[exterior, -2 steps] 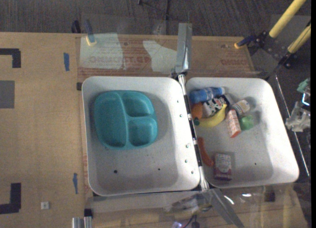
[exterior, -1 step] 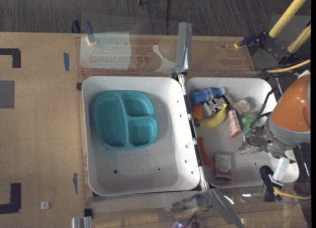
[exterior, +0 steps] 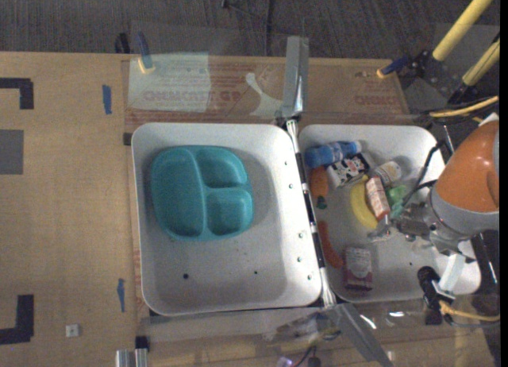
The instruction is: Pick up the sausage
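Sausage: slim reddish-brown toy sausage [exterior: 329,246], lying against left wall of right white bin [exterior: 397,266], just beside small dark red can [exterior: 358,268].
Handling: likely light, smooth, prone to rolling; best pinched across mid-length.
Gripper [exterior: 394,222]: near yellow banana [exterior: 363,205], apart from sausage; grip state unclear.

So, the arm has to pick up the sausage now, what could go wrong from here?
1. The sausage lies along the left wall of the right bin, so a finger may hit the wall instead of closing around it.
2. The gripper sits over the banana and a snack packet, apart from the sausage, so it might grab those.
3. The red can lies close by and could get bumped.
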Action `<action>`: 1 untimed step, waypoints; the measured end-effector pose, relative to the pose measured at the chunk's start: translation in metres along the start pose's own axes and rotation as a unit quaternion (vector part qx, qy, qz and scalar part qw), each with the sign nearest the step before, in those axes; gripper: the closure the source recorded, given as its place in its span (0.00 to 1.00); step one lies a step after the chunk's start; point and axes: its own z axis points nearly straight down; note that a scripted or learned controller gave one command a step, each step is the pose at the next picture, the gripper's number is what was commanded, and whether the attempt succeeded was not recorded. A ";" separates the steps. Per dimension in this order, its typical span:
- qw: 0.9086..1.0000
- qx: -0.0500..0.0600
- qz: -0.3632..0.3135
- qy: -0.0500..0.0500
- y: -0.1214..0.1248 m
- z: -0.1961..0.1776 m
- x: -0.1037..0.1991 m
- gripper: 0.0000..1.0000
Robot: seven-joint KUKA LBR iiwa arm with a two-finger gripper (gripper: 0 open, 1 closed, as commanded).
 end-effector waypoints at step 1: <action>1.000 0.004 0.023 -0.001 0.002 -0.073 -0.046 0.00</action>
